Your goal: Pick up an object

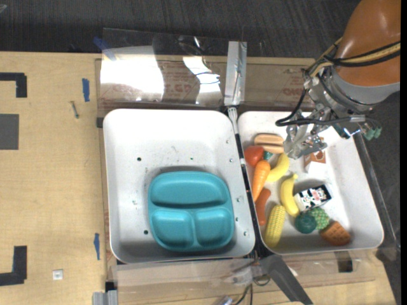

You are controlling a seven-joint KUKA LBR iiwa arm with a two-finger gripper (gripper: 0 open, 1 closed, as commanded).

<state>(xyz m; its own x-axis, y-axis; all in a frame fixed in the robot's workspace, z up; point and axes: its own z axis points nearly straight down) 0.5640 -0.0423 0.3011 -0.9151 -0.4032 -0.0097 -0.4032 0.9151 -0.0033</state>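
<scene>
The gripper (pixel 304 143) hangs over the far part of the right bin (pixel 362 189); whether it is clamped on anything cannot be told; toy food lies below it, a hot dog (pixel 268 142), carrot (pixel 259 175), banana (pixel 288 194), corn (pixel 275 224); the left bin (pixel 127 138) holds a teal tray (pixel 189 210).

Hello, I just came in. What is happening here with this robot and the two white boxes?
A grey and orange robot arm reaches in from the right, and its gripper hangs over the right bin, near the upper end of a pile of toy food: a hot dog, a carrot, a banana, a corn cob and others. Nothing is visibly held. The left bin contains a teal divided plate.
</scene>
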